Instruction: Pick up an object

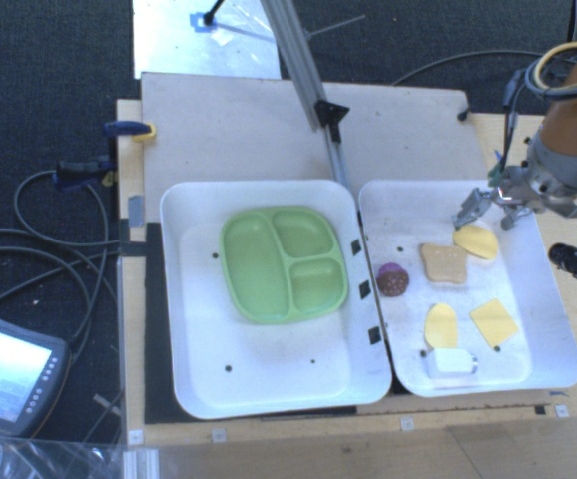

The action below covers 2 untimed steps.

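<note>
On your desk (269,128) sit two white bins. Left bin (199,367): one green divided tray (284,264), lying flat. Right bin (543,307): a round purple-brown piece (393,279) by the left wall; a tan toast slice (444,262) beside it; a yellow oval piece (477,241) at the far side; a yellow half-round (441,323); a yellow square (494,321); a white block (452,360) at the near edge. Gripper (490,208): over the right bin's far side, just above the yellow oval piece, fingers spread, grasping nothing you can see.
</note>
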Each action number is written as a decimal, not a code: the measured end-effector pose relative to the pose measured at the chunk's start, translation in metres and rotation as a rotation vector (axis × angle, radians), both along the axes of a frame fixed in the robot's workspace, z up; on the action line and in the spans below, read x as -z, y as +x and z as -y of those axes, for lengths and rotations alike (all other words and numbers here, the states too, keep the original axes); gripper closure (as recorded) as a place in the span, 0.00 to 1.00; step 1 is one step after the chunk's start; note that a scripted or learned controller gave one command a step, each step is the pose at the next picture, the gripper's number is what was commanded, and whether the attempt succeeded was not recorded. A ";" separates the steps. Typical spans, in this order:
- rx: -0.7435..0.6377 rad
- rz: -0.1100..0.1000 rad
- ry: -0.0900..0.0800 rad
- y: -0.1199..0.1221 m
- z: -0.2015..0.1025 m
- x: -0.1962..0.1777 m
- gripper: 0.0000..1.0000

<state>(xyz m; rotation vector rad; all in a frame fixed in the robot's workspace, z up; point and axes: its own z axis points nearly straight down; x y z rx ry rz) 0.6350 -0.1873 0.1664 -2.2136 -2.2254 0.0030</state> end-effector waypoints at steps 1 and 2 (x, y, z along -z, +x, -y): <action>-0.001 0.000 0.000 0.003 -0.001 0.062 0.00; -0.003 0.008 -0.002 0.005 0.000 0.047 1.00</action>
